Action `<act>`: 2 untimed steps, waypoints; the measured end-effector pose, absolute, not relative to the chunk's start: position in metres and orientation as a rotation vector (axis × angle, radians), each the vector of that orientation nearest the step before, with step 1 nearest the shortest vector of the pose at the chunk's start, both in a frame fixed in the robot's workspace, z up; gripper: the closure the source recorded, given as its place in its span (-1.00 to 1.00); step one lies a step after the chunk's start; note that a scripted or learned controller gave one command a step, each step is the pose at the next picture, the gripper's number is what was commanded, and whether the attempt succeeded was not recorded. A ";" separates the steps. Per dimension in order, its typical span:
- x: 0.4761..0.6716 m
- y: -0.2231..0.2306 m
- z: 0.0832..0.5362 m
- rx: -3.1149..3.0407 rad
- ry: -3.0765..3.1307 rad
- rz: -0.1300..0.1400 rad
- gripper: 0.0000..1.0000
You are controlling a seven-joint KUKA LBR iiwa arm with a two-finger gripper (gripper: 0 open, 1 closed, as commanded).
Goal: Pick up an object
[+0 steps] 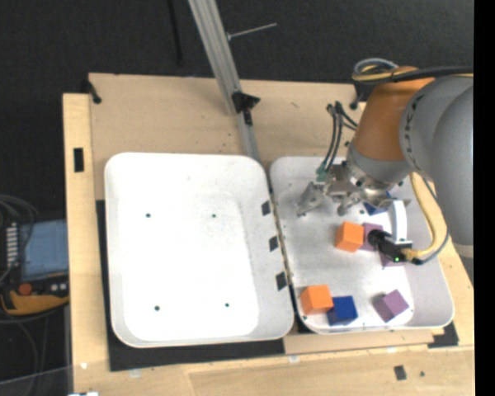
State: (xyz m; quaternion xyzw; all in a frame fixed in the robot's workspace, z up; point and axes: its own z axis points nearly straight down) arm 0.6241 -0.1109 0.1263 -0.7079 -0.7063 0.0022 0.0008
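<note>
1. Orange block [350,237], the object nearest the arm, lies in the upper middle of the right bin [313,246], flat on the bin floor and just below the wrist of the arm.
2. The claw [359,196] sits low over the right bin, above and slightly right of that orange block; whether it is apart or together I cannot tell, since the wrist and its fittings cover it from this slanted angle.
3. Nothing is visibly clamped by the claw; the orange block looks to be resting free, though its top edge is close under the metal parts.
4. A second orange block [317,299] lies near the lower left corner of the right bin, touching or almost touching a blue block [342,310] to its right.
5. A purple block [390,304] sits further right along the bin's lower edge, apart from the blue one.
6. A small piece of purple and blue shows just right of the upper orange block, partly hidden under a white bracket and black fitting on the arm; possibly more blocks.
7. The left bin [115,221] lies beside the right bin, their long edges meeting along black clips.
8. The arm [433,147] comes in from the right, grey with its orange band [384,126] above the wrist.
9. Both bins rest on the tan surface [165,106]; a slanted metal rail [219,52] rises from its upper edge.
</note>
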 end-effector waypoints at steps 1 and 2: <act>0.626 -0.111 0.141 -2.233 -2.215 -0.005 1.00; 0.624 -0.102 0.194 -2.222 -2.228 -0.006 1.00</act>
